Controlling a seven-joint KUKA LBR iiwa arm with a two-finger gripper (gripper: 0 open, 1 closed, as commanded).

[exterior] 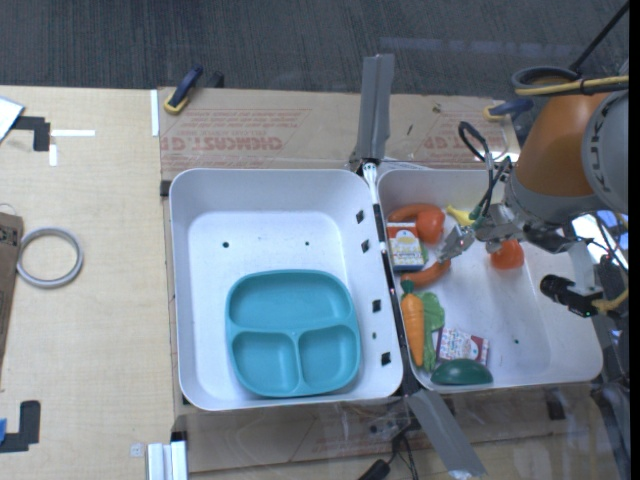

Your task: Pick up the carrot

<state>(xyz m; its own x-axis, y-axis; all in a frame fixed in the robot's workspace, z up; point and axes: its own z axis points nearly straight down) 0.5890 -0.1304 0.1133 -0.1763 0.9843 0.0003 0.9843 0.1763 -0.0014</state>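
The carrot [412, 329] lies lengthwise against the right bin's [560, 368] left wall, beside green leaves [433, 313], untouched. The gripper [456, 245] hovers further up the bin, near a box [405, 247], likely approaching; whether its jaws are apart I cannot tell.

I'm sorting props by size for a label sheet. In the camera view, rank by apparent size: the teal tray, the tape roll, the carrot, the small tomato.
1. Teal tray
2. Tape roll
3. Carrot
4. Tomato, partly hidden by the arm, so its full size is unsure.
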